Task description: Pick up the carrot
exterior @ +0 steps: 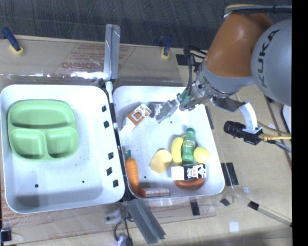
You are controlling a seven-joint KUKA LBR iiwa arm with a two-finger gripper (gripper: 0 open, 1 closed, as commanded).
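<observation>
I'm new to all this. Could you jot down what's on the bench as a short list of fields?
carrot: lying along the right bin's left wall, near its front corner
gripper: over the right bin's back part, apart from the carrot, near a small box
right bin: also holds a banana, green bottle, sausage
left bin: holds a green tray

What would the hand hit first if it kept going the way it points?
Probably the small orange-and-white box, just past the hand to the lower left. Height is unclear, so it might pass above.
</observation>
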